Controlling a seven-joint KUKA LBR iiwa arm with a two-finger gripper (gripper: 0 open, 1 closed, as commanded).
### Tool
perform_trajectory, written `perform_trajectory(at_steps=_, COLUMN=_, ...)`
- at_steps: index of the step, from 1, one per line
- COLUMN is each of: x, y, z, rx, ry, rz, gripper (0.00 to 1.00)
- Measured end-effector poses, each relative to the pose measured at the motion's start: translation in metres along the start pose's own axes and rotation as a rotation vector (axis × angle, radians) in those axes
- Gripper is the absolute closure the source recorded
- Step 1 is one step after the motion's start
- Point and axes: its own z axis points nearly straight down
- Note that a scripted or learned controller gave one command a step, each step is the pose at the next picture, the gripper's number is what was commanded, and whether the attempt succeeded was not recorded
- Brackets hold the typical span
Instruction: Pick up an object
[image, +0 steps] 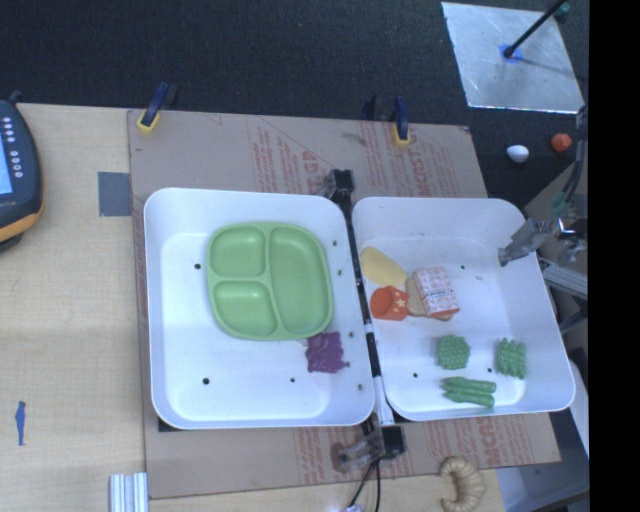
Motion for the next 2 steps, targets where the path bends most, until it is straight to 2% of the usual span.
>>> perform_trajectory(at_steps=1, x=0.053, y=-0.031, z=0.163, rx=0.018, ry=0.008, rz=-0.002, gripper=0.0)
perform_trajectory(at_steps=2, x=0.065, y=-0.05, z=0.186, rx=0.005, ry=0.003, rz=0.001, gripper=0.0)
